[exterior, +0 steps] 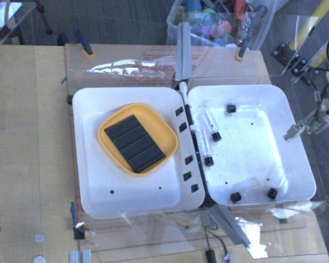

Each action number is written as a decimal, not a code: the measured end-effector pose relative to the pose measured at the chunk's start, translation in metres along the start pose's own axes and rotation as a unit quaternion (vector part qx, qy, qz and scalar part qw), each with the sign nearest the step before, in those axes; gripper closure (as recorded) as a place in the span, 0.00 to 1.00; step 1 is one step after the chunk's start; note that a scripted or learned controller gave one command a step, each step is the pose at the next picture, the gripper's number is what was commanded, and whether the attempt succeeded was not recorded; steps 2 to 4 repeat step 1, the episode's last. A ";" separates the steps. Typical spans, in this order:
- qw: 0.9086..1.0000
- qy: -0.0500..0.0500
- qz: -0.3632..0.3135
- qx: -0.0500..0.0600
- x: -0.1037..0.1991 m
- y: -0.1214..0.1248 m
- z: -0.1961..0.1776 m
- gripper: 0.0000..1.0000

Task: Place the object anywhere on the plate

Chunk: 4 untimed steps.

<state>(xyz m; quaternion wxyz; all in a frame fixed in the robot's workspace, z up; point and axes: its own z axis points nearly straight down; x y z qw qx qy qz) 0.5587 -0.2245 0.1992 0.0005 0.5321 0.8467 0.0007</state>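
1. The left bin (93, 196) holds a yellow plate (107, 136), and a dark ribbed block (134, 143) lies flat on the plate.
2. The right bin (290, 169) holds clear tubes (208, 127) with black caps.
3. The pincer (296, 131) hangs at the right bin's outer rim; whether it is spread or pressed together I cannot tell.

The plate (138, 138) is yellow-orange, and the ridged rectangular object (134, 143) on it is dark grey-black. Both bins (90, 196) are white on a pale wooden bench (27, 147).
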 end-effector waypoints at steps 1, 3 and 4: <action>1.000 0.000 0.000 0.000 0.000 0.000 0.000 0.00; 1.000 0.000 0.000 0.000 0.000 0.000 0.000 0.00; 1.000 0.000 0.000 0.000 0.000 0.000 0.000 0.00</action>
